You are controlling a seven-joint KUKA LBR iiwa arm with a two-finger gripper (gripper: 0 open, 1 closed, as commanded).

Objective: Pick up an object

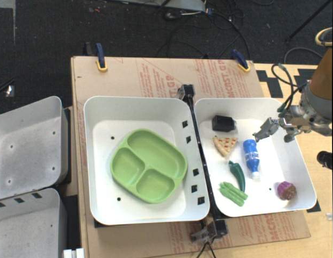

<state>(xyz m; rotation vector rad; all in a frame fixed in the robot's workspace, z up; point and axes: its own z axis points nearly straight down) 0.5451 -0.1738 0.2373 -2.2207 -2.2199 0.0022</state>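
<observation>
The two-finger gripper is seen at the right of the frame above the right-hand white bin, its fingers spread and nothing held between them. The blue plastic bottle lies just below it, likely the intended target. Beside the bottle, a pizza-slice toy, black block, green pepper, green bean pods and purple ball are scattered apart, leaving room for a grasp.

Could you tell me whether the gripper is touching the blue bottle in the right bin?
Apart. The camera view shows white bin floor between the gripper and the blue bottle, which lies below and left of it.
</observation>
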